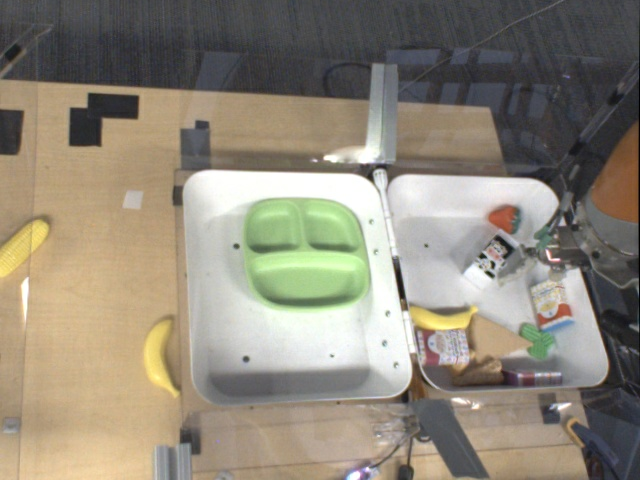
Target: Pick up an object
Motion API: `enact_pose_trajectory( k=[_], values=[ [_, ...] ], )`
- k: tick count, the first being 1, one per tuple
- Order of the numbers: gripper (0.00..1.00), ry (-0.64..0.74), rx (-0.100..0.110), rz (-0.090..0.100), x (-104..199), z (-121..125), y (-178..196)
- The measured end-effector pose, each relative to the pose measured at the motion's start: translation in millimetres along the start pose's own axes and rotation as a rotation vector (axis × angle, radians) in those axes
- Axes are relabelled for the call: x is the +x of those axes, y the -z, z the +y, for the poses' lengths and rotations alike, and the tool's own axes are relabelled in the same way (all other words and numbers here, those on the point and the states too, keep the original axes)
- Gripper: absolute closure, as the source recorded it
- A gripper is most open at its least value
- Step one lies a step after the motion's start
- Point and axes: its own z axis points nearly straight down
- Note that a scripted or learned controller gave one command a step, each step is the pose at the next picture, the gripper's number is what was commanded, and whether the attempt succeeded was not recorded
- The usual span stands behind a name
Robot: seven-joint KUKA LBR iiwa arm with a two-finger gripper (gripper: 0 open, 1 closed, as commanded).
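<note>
Nearest the camera, along the front wall of the right bin (590, 368), lie a dark red pouch (446, 348), a brown lump (480, 371), a slim maroon tube (532, 376) and a green plastic clip-like piece (537, 339), with a smooth curved banana (444, 317) just behind the pouch. These sit crowded and partly touching, so a descent there could catch two things at once or push one under another.

Farther back, the gripper (532, 252) hangs at the bin's right side, just beside a small white carton with black patches (490, 258); whether it is released or clenched cannot be told at this angle. The carton lies tilted, and its slick, boxy faces could slide away from a glancing contact. A red strawberry-like toy (505, 216) rests behind it, and a small printed packet (550, 303) lies nearby.

In the left bin (200, 268) sits a glossy green divided plate (304, 251).
</note>
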Motion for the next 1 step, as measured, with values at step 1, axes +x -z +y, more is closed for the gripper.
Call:
enact_pose_trajectory(
  k=[1],
  values=[
    [0.0,0.045,-0.002,0.0,-5.8,68.4,-46.5]
  ],
)
